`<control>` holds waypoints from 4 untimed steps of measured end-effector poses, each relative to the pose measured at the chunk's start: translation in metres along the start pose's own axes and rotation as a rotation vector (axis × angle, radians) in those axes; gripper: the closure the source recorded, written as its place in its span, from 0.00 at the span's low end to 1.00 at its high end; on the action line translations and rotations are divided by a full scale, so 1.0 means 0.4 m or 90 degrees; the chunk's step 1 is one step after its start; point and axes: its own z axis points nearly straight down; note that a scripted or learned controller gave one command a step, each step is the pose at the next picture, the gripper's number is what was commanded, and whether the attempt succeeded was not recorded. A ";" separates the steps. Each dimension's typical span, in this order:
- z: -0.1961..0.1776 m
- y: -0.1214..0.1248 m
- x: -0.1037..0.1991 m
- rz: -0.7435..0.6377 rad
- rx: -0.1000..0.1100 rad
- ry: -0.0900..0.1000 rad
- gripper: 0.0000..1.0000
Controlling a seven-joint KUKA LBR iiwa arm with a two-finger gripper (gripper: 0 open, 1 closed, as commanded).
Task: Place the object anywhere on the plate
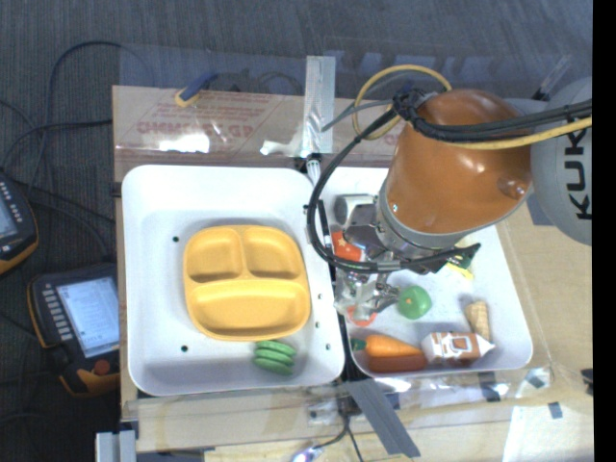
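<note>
Plate [248, 282]: yellow moulded plastic, rounded-square, three shallow compartments (two small at the far side, one long at the near side); smooth, matte, nothing on it. It lies in the left bin, a little toward that bin's right wall.
Left bin [154, 210]: shallow white tray with rounded corners and a glossy floor.
Green piece [275, 355]: ribbed, rounded toy item, lying on the left bin's floor touching or just beside the plate's near rim.
Right bin [508, 301]: same white tray, set against the left one; its far half is covered by the arm.
Arm [460, 166]: wide orange band with a smooth sheen, grey body to the right, black and yellow cables looping over the top.
Gripper [361, 301]: metal, pointing down at the right bin's left side, close to the wall between the bins; I cannot tell from this slant how the fingers stand or whether anything sits between them.
Green ball [415, 303]: small, round, glossy, just to the right of the gripper.
Carrot [390, 351]: orange, tapered, lying along the right bin's near edge.
Carton [459, 346]: small white and brown box on its side, beside the carrot's right end.
Beige piece [478, 318]: short, stubby, near the carton.
Bench: brown board with clear tape beyond the bins.
</note>
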 end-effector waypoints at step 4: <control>-0.044 -0.002 -0.005 0.002 0.001 -0.002 1.00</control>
